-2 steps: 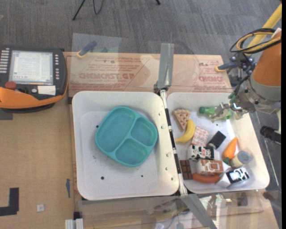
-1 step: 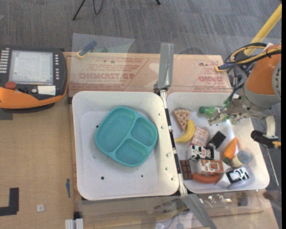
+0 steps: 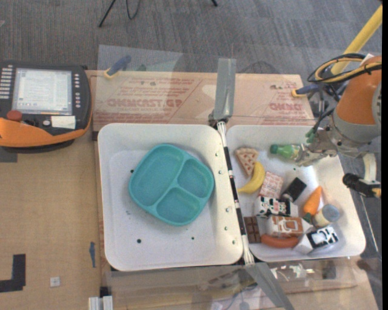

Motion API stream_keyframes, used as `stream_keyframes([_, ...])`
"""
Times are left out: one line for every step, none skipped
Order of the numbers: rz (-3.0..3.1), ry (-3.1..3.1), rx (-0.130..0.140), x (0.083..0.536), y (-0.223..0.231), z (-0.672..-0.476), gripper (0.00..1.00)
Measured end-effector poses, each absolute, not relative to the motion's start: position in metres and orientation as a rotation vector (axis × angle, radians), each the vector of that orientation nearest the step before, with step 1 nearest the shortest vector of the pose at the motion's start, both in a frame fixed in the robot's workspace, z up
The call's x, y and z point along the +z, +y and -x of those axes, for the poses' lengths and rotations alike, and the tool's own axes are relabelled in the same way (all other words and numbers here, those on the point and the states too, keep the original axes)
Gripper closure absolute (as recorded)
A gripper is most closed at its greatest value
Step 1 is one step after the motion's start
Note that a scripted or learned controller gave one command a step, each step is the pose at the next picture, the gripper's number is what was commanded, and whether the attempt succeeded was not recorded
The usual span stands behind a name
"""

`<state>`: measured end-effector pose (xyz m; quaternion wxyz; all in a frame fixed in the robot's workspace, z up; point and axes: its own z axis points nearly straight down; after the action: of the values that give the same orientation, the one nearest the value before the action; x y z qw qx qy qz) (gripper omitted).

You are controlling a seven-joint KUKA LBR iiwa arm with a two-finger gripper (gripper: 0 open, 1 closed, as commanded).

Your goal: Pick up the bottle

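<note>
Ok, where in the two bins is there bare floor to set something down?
Left bin: bare floor all around the teal plate, widest along the near edge. Right bin: crowded, from the bottle to the sausage.

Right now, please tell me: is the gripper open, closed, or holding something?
Gripper: cannot be told; it sits at the small green plastic bottle in the right white bin.

Grey carpet floor (image 3: 254, 36) along top, dark tripod legs (image 3: 118, 12) standing on it. Brown cardboard-covered surface (image 3: 48, 206) below. Control pendant (image 3: 42, 103), orange and grey with lit screen, resting at surface's left edge. Black tape marks (image 3: 15, 272) lower left. Even overhead light, soft shadows.
</note>
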<state>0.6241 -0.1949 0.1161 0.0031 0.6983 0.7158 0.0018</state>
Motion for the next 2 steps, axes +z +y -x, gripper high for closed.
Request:
stream_keyframes([-2.287,2.150,0.006,0.087,-0.193,-0.605,1.00])
stream_keyframes([-2.240,2.204,0.001,0.122,-0.152,-0.592,1.00])
